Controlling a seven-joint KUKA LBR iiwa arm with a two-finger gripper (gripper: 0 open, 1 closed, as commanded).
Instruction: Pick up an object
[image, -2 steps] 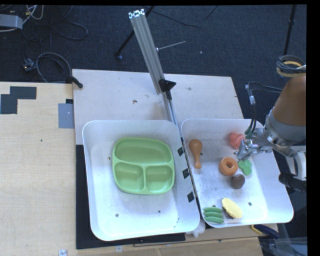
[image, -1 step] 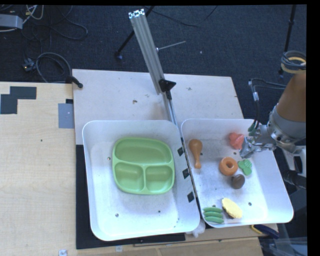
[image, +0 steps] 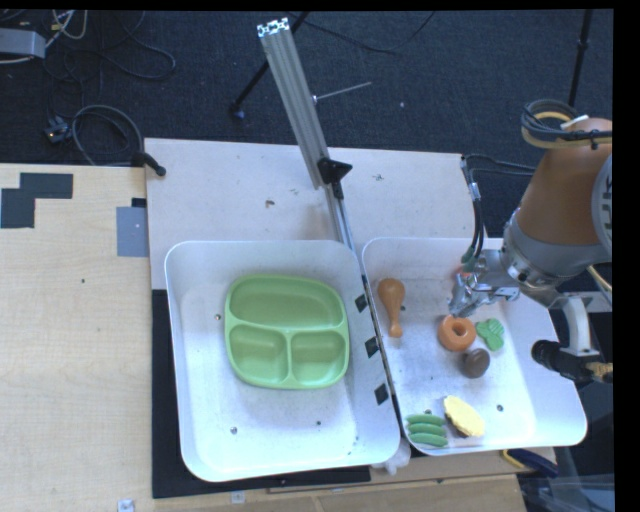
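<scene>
Right-hand white plastic bin (image: 560, 420): my gripper (image: 468, 297) hovers above the orange ring-shaped toy doughnut (image: 457, 333) (finger state unreadable).

A pale green, three-section plastic plate (image: 287, 331) lies in the white left bin (image: 190, 400). The white right bin (image: 540, 415) holds a tan toy drumstick (image: 391, 301), an orange ring-shaped doughnut (image: 458, 333), a dark brown rounded lump (image: 474, 363), a bright green leafy piece (image: 491, 334), green pea pods (image: 427, 430) and a yellow wedge (image: 464, 417).
</scene>
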